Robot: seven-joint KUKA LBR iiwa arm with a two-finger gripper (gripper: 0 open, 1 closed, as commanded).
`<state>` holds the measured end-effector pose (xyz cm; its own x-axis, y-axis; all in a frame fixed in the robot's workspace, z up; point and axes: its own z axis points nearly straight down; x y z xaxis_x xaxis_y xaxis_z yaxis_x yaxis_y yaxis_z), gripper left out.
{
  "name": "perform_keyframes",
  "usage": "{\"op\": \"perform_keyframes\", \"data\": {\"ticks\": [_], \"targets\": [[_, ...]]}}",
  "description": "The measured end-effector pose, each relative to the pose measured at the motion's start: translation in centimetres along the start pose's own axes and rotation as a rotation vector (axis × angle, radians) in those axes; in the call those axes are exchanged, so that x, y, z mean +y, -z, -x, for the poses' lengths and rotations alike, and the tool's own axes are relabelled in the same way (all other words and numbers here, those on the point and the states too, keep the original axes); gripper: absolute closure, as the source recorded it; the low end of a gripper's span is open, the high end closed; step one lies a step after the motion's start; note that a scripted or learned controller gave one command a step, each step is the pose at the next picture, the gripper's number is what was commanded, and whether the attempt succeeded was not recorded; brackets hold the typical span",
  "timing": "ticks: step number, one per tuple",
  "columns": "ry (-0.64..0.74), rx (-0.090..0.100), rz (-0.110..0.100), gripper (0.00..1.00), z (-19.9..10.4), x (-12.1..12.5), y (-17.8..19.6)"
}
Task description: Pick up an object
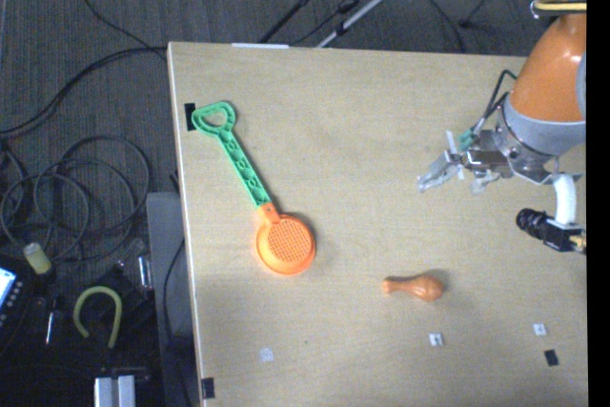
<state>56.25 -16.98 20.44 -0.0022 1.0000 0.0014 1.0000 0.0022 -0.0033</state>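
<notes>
Nearest the camera, the small orange pear-shaped toy (416, 286) lies on the desk (381, 100), and the green-handled orange strainer (257, 195) lies to its left. Nothing is picked up yet, so the whole grasp remains. Farther back, the end effector (448, 169) hangs open and empty, touching nothing.

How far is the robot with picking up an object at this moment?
Nothing looks done yet. The strainer and the small orange gourd both lie on the board. In hand: the pincer hangs above bare board, holding nothing. Left: reach one object, grasp it, lift it.
</notes>
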Motion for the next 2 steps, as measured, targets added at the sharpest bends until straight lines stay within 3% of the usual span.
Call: {"op": "perform_keyframes", "data": {"ticks": [1,2], "targets": [[0.315,-0.001,0.002,0.0,2.7,3.6,-11.2],[0.278,-0.001,0.003,0.0,2.2,7.3,-12.0]]}}
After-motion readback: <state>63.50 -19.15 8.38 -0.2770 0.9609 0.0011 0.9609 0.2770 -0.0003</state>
